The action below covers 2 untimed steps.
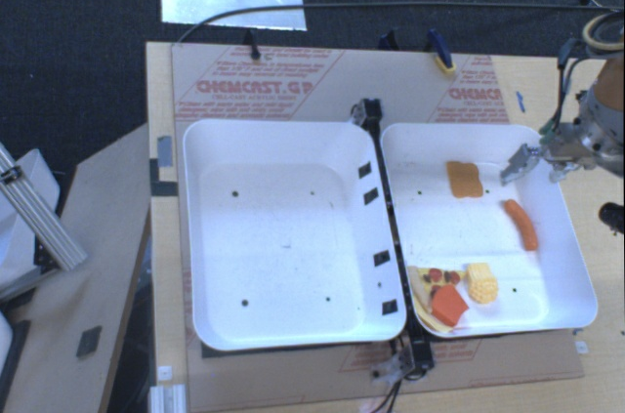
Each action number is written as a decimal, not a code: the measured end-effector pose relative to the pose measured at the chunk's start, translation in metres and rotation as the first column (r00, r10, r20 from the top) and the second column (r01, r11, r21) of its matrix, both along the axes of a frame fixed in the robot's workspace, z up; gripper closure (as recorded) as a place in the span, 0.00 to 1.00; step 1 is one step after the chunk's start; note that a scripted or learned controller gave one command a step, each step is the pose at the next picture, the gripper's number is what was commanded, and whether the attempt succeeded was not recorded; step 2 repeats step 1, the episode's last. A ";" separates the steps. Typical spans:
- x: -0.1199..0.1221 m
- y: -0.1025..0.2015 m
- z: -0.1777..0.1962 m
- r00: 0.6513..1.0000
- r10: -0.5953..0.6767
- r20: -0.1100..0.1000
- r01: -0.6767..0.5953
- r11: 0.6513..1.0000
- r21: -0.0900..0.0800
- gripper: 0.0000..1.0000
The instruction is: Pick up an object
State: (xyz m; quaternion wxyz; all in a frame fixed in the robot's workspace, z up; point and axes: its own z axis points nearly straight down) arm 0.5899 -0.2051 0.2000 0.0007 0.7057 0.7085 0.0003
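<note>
Right bin point(562, 235): sausage point(520, 224), long axis running near-to-far, lies just below the gripper point(518, 165). Toast slice point(465, 179) sits to its left. Jaws appear spread, pinching nothing, above the bin's far-right corner.

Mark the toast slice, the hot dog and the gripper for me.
toast slice point(465, 179), camera view, middle of its top.
hot dog point(521, 224), camera view, mid-length.
gripper point(520, 165), camera view, at its fingertips.
</note>
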 end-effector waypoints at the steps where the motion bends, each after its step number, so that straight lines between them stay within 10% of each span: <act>1: 0.075 0.050 -0.106 1.000 0.008 0.007 -0.008 1.000 0.000 0.00; 2: 0.075 0.050 -0.106 1.000 0.008 0.007 -0.008 1.000 0.000 0.00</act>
